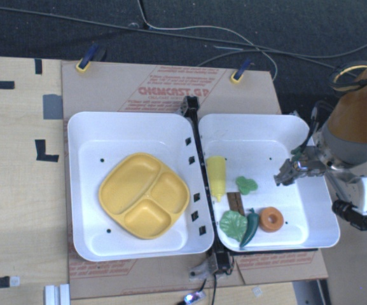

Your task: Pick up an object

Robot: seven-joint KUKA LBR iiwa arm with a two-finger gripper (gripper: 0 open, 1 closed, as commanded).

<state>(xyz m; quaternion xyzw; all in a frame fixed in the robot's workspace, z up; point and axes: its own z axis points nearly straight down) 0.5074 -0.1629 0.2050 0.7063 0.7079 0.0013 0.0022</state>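
The right bin point(266, 127) holds a yellow squeeze-bottle shape point(217, 175) by its left wall, a small green leafy piece point(247, 185), a brown bar point(236, 201), a light green lettuce piece point(233, 223), a dark green pepper point(250, 227) and an orange ring point(271, 219). My gripper point(286, 174) hangs over the right part of this bin, above and to the right of the orange ring, with nothing seen between its fingers. The fingers are dark and small in the view.
The left bin point(84, 170) holds a yellow divided plate point(144, 194). Black clips run along the divider point(198, 170) between the bins. Both bins rest on a cardboard sheet point(170, 88). Cables cross the dark floor behind.
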